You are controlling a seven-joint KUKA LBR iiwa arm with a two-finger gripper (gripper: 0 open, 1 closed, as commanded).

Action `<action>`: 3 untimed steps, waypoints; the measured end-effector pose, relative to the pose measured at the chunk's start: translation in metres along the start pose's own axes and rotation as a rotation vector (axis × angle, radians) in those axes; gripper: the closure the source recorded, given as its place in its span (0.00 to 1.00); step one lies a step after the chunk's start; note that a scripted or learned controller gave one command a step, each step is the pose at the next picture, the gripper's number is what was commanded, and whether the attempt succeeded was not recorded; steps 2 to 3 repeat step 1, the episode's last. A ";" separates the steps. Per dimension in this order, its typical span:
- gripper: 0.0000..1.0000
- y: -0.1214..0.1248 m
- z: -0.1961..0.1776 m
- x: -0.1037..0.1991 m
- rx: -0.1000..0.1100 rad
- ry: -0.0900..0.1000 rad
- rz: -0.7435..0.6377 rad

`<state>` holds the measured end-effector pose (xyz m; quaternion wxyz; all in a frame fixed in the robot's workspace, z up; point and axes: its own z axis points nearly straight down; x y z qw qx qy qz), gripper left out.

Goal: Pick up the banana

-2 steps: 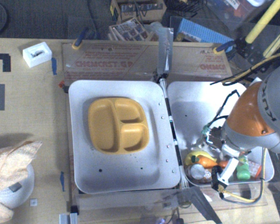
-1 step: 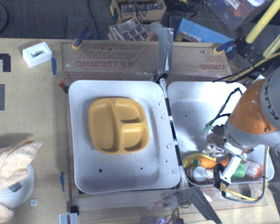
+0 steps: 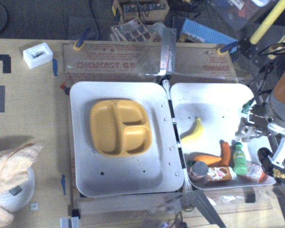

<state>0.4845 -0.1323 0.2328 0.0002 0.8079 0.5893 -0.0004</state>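
Banana (image 3: 193, 132) lies in plain sight; hand (image 3: 249, 127) partly cut off.

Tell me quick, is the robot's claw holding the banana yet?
End effector: cannot be told if open or closed; it sits at the right bin's right edge. The banana lies apart from it in that bin, not held.

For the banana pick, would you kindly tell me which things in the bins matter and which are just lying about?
Belongs to the job:
banana, lying in the right bin near its left wall
gripper, over the right bin's right edge

Just lying about:
yellow divided plate in the left bin
carrot
green bottle
orange-red piece beside the bottle
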 end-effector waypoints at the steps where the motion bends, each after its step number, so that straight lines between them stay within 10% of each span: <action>1: 0.00 0.000 0.000 0.001 0.001 0.000 -0.001; 3: 0.00 0.000 0.000 0.001 0.001 0.000 -0.001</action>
